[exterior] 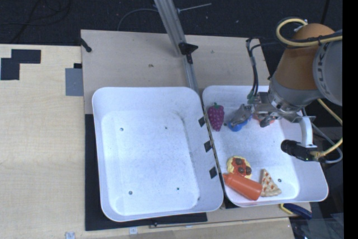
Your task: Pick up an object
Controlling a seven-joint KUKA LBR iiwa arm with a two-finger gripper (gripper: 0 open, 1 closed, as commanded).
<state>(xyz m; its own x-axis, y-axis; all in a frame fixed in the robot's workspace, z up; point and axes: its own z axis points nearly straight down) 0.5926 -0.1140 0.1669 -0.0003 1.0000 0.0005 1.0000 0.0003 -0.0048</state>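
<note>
A: Which object is it going for?

B: My guess is the small blue object (236, 125) in the right bin (313, 190), near that bin's far edge and a little toward its left wall. It sits on the bin floor with the gripper (245, 116) right at it, seemingly touching or just above.

A: Is it held?

B: I cannot tell. The fingers are dark and bunched over the blue piece, and whether they are spread or closed does not read from this angle. Nothing shows plainly between them.

A: What else is in there?

B: A purple bunch of grapes (216, 115) just beside the blue object, against the left wall. Toward the bin's near edge lie a round pizza toy (239, 165), an orange carrot (243, 186) and a pizza slice (269, 184), close together and well apart from the gripper. The left bin (112, 120) sits alongside on the counter (134, 59).

A: So which step?

B: I judge it the reach or grasp stage, down at the object, lift not yet begun. The next move calls for a firm close on the blue piece without nudging the grapes, then a straight rise clear of the bin wall.
</note>
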